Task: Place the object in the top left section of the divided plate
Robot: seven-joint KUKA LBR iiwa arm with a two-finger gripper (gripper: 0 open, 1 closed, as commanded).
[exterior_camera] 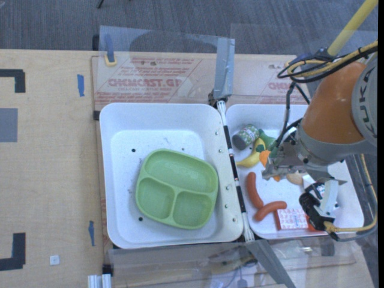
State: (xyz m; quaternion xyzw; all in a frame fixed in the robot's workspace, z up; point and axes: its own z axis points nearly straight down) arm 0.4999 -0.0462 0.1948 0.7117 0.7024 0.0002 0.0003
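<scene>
While the arm (339, 110) reaches in from the right, the bench is light wood (48, 161) with black tape marks and blue tape bits on the left, grey carpet beyond the far edge. Two white bins sit side by side, clear sheets printed in red standing behind them. Left bin (120, 131) holds a green divided plate (176, 188), three sections, sitting right of centre and close to the wall between the bins; bare bin floor shows on its left and far sides. Right bin (354, 221) holds toy food: two red sausages (254, 189) near its left wall, a yellow banana (251, 159), a green-and-orange piece (262, 143), a grey can-like item (243, 137) at the far left corner, a red-and-white packet (293, 219) at the near edge. Gripper (282, 171) sits low over the right bin's middle, just right of the banana; cannot tell how it stands, wrist hardware and cables cover it. A tan shape (295, 178) shows beside it, touching or not is unclear. Which object is the target is not readable; all toy food is in the right bin, none on the plate. Arm body hides the bin's right half.
</scene>
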